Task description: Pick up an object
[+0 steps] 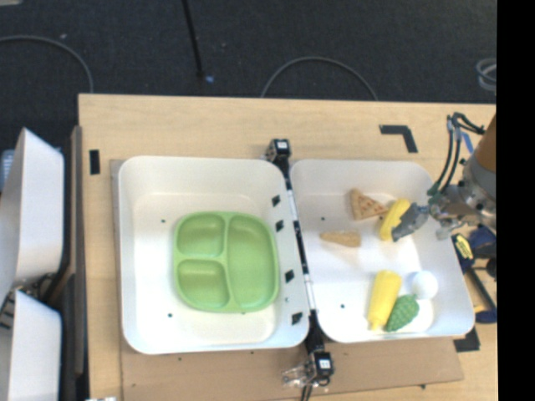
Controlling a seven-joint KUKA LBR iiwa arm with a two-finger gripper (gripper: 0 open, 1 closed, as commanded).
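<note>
Wooden table [209, 124] fills the middle of the frame, bearing two white bins side by side: the left bin [142, 182] holds a green divided plate [226, 261], and the right bin [334, 182] holds the small things. At the right bin's upper right the hand [410, 221] sits just beside a small yellow piece [393, 218] (whether its fingers are spread or pressed together I cannot tell). Lower right lie a yellow corn cob [384, 297], a green bumpy piece [404, 313] and a white ball [423, 284], with two tan wedges [365, 205] [341, 239] nearer the centre.

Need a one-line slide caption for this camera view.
Gripper beside a yellow piece in the right bin; green divided plate in the left bin.
</note>
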